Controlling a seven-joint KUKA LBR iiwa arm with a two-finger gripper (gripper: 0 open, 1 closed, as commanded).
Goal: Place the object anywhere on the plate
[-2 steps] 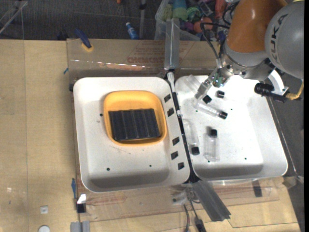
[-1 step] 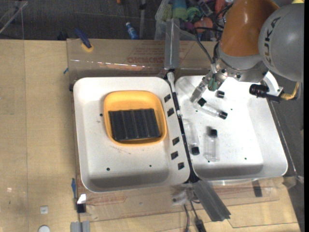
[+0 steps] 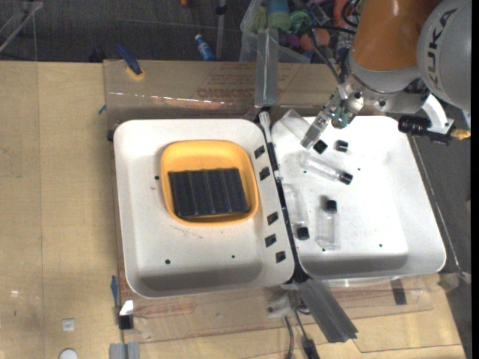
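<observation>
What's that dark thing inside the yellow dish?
A black ribbed slab lies flat inside the yellow plate, covering most of its floor. Whatever is beneath the slab is hidden.

Arm (image 3: 419, 28) reaches in from upper right, grey w/ orange band above wrist, angled down-left. End effector (image 3: 318, 132) hangs low, tilted diagonally, tip pointing down-left.

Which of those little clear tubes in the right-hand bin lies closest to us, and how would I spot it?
Start at the right white bin, beside the one holding the yellow plate. Near its middle, toward the front edge, lies a clear tube pointing front to back with its black cap at the far end. Another tube, further back, lies crosswise instead, cap to the right.
</observation>
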